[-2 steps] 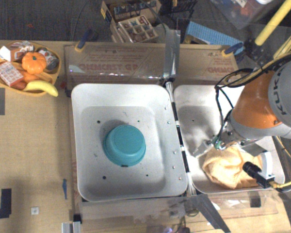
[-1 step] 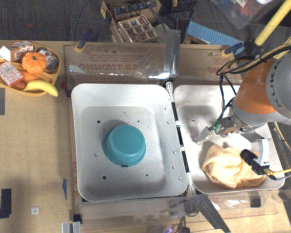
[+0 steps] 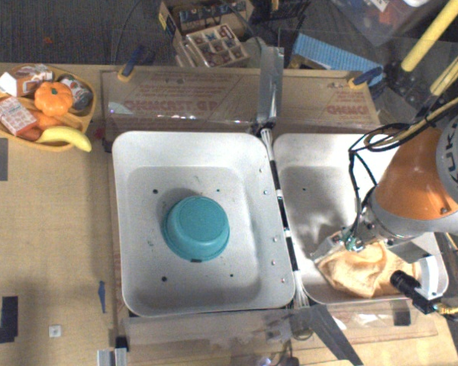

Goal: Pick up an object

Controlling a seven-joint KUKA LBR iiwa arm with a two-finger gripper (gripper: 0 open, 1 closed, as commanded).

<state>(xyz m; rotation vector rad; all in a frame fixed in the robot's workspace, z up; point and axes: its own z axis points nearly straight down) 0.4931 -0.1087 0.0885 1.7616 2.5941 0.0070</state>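
A teal bowl (image 3: 198, 228) lies upside down in the middle of the left bin (image 3: 137, 158). A crumpled yellow-orange cloth (image 3: 359, 271) sits at the front of the right bin (image 3: 305, 166). My gripper (image 3: 356, 242) is low in the right bin, right at the cloth's upper edge, under the orange-banded wrist (image 3: 420, 181). The arm's body hides the fingers, and the cloth rests on the bin floor.
A bowl of toy food (image 3: 40, 107) with a pumpkin and banana stands at the bench's far left. Cardboard panels (image 3: 183, 97) line the back of both bins. Black cables (image 3: 366, 151) loop over the right bin beside the arm.
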